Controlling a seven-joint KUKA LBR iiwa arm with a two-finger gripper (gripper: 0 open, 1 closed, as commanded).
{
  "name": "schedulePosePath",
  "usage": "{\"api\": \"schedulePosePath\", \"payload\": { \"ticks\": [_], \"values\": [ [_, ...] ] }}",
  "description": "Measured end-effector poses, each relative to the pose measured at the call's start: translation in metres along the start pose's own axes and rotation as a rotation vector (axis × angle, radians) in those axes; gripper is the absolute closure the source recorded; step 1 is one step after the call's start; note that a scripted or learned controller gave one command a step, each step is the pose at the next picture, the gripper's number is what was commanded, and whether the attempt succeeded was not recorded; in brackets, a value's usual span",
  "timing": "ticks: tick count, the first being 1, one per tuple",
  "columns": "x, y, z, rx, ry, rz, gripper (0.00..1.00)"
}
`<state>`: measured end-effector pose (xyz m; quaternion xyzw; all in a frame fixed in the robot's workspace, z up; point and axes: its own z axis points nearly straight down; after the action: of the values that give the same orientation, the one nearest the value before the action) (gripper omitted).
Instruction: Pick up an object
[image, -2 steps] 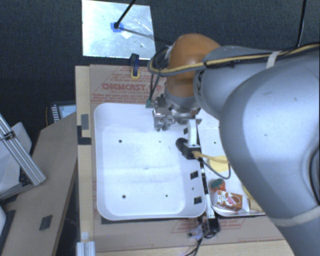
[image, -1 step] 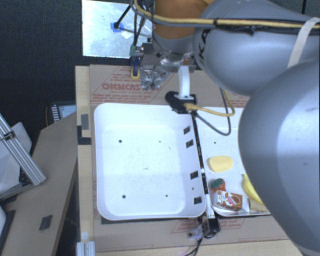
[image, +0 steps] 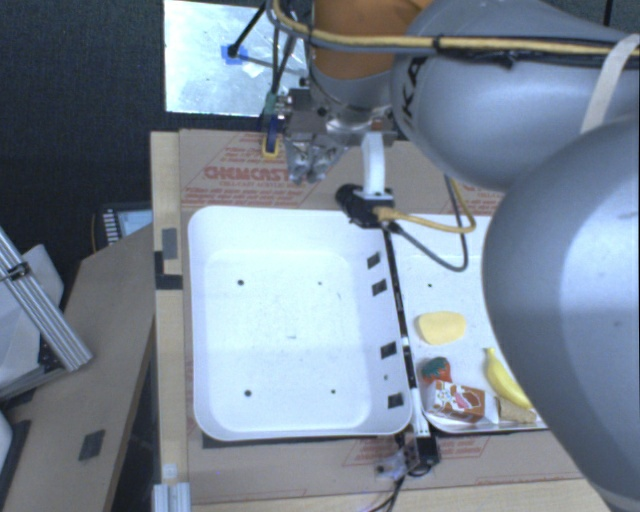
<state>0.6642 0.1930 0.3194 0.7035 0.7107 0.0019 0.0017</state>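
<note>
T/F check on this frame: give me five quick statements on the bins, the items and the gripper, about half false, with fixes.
1. The banana lies in the right bin. True.
2. The gripper hangs low inside the right bin over the items. False: it sits past the far edge of the left bin, over the cardboard.
3. A pale yellow round item lies in the right bin. True.
4. The gripper holds the banana. False: the banana lies in the right bin, far from the gripper.
5. The red-and-white packet lies in the left bin. False: it is at the near edge of the right bin.
</note>
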Motion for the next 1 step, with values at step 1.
{"api": "schedulePosePath", "payload": {
  "ticks": [1],
  "values": [
    [0.0415,0.0043,0.0362,0.005,0.0,0.003,1.0]
  ]
}}
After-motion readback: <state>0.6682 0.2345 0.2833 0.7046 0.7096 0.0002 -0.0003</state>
